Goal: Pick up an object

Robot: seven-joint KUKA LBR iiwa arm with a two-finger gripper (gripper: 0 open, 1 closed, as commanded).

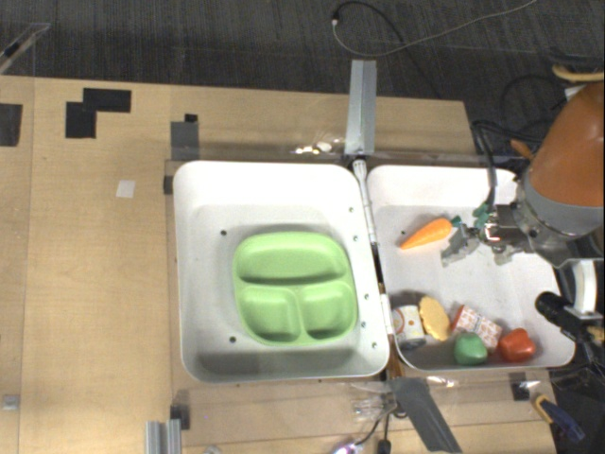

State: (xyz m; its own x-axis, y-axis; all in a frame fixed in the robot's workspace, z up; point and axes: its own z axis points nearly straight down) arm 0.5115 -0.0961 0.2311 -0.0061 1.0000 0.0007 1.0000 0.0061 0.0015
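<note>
An orange carrot point(426, 234) lies in the upper middle of the right bin point(416, 193). Along that bin's front edge sit a small white can point(408, 323), a yellow piece point(434, 318), a red-and-white packet point(475, 325), a green pepper-like toy point(470, 350) and a red tomato-like toy point(516, 345). My gripper point(461, 245) hangs over the right bin just right of the carrot's leafy end, fingers pointing down-left and slightly spread, with nothing between them. The left bin point(203, 253) holds a green divided plate point(292, 287).
The grey and orange arm point(569, 173) fills the right bin's right side. A metal post point(362, 107) stands behind the divider between the bins. Cables run across the dark floor at the back. Bare wooden bench lies to the left.
</note>
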